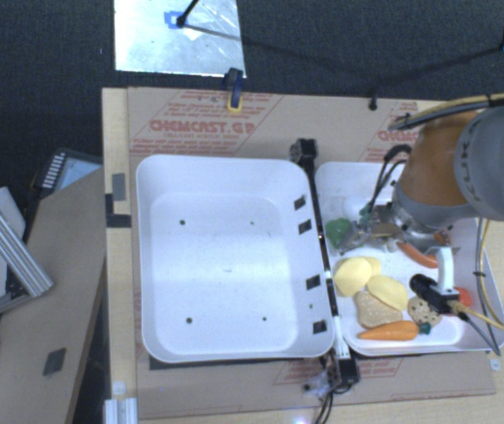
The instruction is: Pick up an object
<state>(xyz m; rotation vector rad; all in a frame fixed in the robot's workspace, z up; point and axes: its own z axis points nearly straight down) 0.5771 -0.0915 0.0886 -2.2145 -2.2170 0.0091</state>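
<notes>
Camera view: bench board (203,124) printed "CHEMCAST GP". Arm (463,162) enters from right, bent down over right bin (344,179); end effector (377,228) above green object (338,231); grip state cannot be told. Yellow pieces (371,281) and carrot (389,331) lie nearer.

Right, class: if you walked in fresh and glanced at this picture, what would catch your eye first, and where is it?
First, the big grey arm with its orange band, reaching in from the right over the right bin. Next, the bright heap of toy foods in that bin's near end: an orange carrot, yellow pieces and a green item by the divider. Then the large left bin, plain white beside them.
</notes>
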